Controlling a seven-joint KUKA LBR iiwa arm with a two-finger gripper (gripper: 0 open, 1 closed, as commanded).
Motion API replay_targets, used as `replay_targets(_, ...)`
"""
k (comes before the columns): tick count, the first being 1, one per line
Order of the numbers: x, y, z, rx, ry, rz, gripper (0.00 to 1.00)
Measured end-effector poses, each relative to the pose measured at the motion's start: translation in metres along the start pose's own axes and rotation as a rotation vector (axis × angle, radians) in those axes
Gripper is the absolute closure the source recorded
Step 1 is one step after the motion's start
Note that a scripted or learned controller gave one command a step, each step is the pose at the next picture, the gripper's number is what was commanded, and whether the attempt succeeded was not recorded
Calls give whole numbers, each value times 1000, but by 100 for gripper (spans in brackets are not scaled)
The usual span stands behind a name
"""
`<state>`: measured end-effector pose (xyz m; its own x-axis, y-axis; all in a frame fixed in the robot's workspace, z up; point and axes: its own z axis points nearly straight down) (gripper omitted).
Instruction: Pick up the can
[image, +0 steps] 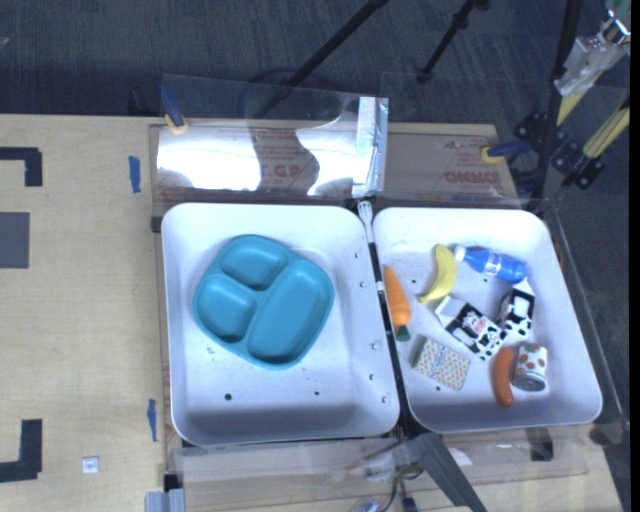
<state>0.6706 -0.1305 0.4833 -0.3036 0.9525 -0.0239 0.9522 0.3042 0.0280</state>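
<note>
The can (530, 367) is small, with a white and brown label. It rests near the front right corner of the right bin (578, 300). An orange sausage-shaped toy (502, 376) touches its left side. A black-and-white patterned item (516, 312) lies just behind it.
The right bin also holds a banana (438, 274), a blue bottle (492, 264), a carrot (398, 303), a waffle-textured piece (443, 362) and a small printed card (470, 325). A blue divided plate (262, 299) sits in the left bin (190, 400). Stands and clamps (575, 150) crowd the far right.
</note>
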Motion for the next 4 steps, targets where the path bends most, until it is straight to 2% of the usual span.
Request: replay_targets(4,2,7,-47,-24,-21,-12,100)
